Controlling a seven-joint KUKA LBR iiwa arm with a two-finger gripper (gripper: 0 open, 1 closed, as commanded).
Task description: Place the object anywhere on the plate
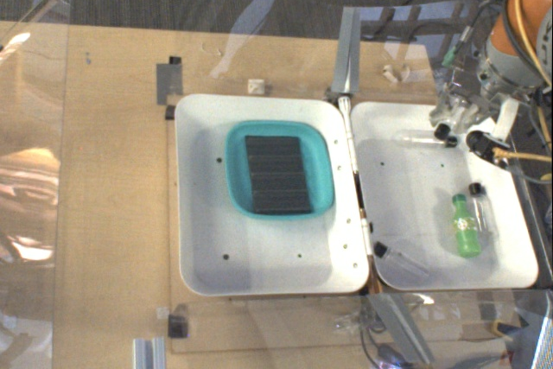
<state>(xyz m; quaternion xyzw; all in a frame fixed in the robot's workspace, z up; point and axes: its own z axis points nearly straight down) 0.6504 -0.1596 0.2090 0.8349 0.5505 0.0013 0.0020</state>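
two bins share the bench, and the gripper [458, 130] hangs over the upper right corner of the right bin [406, 177], up near the arm's grey and orange wrist; from this slanted angle i cannot tell how far it is parted, and nothing shows within its grasp. below it in the same bin, well apart, lies the green bottle [467, 226] on its side, dark cap toward the gripper, a clear object just beside it. it looks like the object to move, so the pick seems not yet made and the arm is probably poised above before descending. across the divider, the left bin [207, 255] holds the teal plate [238, 160] with a dark ribbed insert [278, 174] at its centre, flat and open, likely set there as an easy target for any drop.
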